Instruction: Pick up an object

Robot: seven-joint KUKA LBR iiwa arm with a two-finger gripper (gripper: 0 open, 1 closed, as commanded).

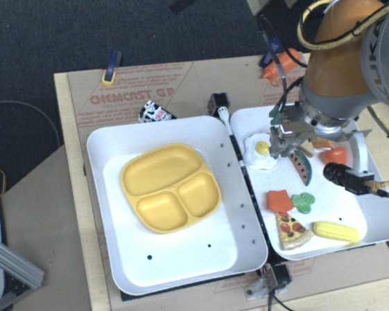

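Note:
My gripper (285,142) hangs low over the far part of the right bin (382,213), at the end of the grey arm with the orange band. A fried-egg toy (259,149) lies just to its left. A watermelon slice (301,168) lies just in front of and below it. An orange piece (333,151) sits partly under the wrist on the right. Nearer the front lie a red piece (278,200), a green broccoli toy (303,202), a pizza slice (292,230) and a yellow corn cob (336,231).
The left bin (123,264) holds a yellow divided plate (170,187). A black cable plug (342,175) hangs from the wrist over the right bin. Beyond the bins lie a small black-and-white toy (153,112), a blue-yellow clip (111,69) and an orange item (275,70).

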